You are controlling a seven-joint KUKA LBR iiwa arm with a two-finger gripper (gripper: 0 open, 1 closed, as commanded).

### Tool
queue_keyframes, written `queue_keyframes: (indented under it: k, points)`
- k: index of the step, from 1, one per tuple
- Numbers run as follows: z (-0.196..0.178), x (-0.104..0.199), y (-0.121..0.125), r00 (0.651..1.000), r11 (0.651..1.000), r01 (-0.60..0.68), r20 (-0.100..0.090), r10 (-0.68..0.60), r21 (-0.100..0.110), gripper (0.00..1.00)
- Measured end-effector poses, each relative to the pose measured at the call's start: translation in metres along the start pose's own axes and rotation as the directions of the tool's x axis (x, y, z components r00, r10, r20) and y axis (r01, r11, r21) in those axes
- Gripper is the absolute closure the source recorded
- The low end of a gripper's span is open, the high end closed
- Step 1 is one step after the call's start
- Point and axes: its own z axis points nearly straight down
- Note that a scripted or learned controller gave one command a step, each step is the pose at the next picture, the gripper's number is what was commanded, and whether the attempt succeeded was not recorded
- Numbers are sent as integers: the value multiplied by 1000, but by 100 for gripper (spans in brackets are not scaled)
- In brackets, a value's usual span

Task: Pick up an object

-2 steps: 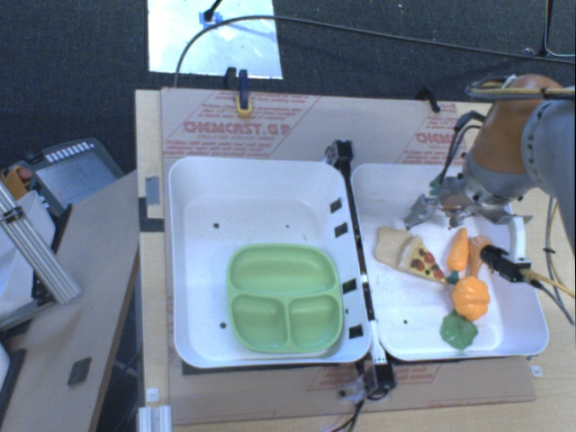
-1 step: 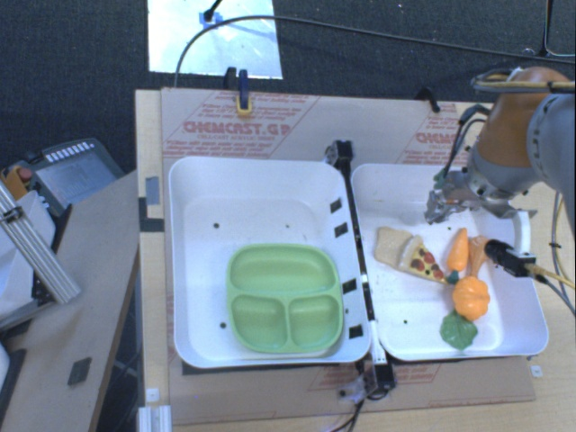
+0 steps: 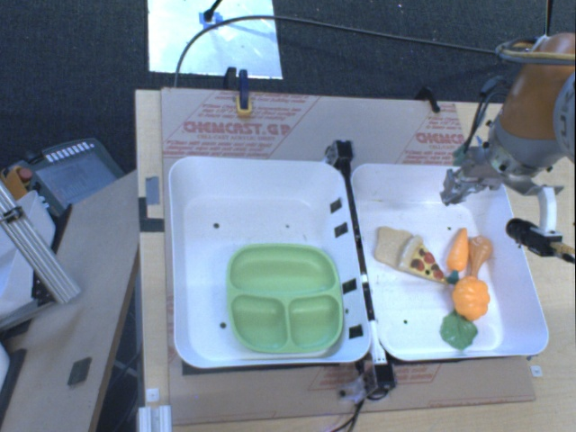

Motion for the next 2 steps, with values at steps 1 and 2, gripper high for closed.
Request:
queue_keyframes:
  k: [1, 2]
  points:
    - [-45, 5, 1, 1000, 1000, 1, -1, -1, 2, 100]
    - [-66, 5, 2, 1000, 1000, 1, -1, -1, 3, 100]
